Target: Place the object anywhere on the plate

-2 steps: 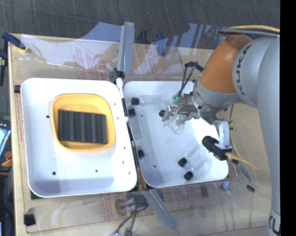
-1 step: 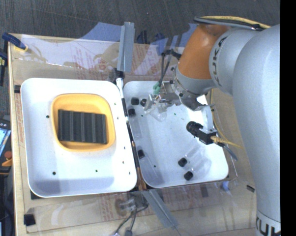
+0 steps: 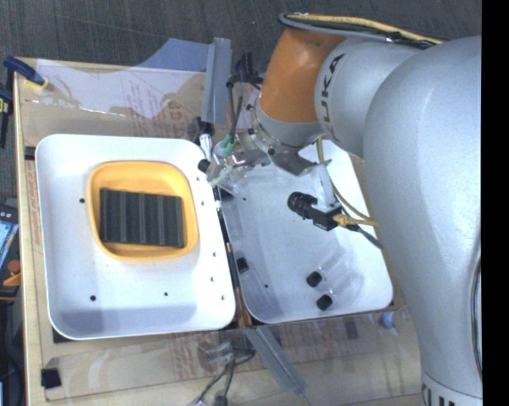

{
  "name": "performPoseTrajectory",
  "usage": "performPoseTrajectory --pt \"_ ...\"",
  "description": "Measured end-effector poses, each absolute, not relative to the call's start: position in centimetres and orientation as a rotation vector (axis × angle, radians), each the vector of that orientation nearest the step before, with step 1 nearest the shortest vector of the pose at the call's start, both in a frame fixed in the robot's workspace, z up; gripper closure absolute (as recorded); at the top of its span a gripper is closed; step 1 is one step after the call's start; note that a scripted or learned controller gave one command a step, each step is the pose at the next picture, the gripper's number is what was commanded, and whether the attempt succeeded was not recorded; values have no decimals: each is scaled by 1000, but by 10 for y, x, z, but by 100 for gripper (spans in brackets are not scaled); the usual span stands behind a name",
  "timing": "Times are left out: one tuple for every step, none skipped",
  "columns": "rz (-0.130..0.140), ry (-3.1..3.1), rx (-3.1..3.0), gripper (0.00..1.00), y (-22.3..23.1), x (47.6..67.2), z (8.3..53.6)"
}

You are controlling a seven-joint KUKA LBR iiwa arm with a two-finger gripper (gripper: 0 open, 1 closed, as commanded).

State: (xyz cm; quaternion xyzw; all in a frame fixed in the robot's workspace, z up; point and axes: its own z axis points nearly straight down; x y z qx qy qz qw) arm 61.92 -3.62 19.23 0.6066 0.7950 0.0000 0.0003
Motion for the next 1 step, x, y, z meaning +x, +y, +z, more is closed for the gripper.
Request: performPoseTrajectory --pt "0 2497 1906 0 -36 619 192"
